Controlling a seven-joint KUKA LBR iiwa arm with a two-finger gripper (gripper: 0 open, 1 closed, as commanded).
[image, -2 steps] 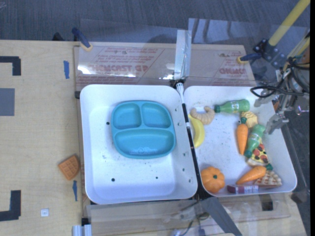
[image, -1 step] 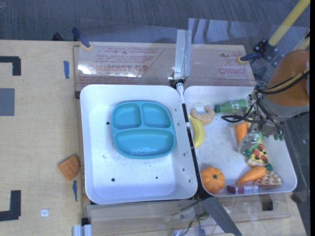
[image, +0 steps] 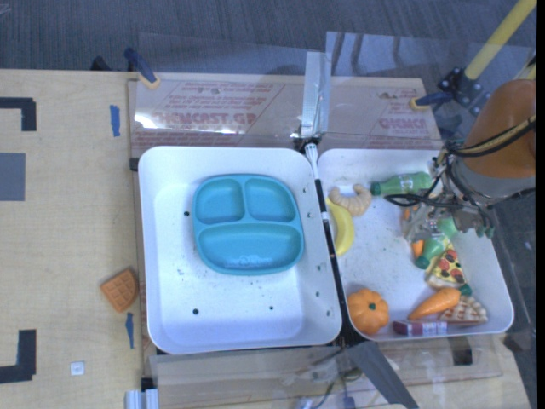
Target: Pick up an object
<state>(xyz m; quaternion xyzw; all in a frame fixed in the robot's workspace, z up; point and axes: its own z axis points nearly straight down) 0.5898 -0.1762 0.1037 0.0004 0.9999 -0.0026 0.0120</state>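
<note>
Over the right bin (image: 498, 267) hangs the tool (image: 432, 220).

2 white bins (image: 162, 228), 1 blue plate (image: 248, 224), 1 banana (image: 343, 228), 1 orange (image: 370, 310), 1 carrot (image: 434, 302).

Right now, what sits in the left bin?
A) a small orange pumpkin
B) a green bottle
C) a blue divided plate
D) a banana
C: the blue divided plate lies alone in the left bin, while the pumpkin, the green bottle and the banana are all in the right bin.
</note>
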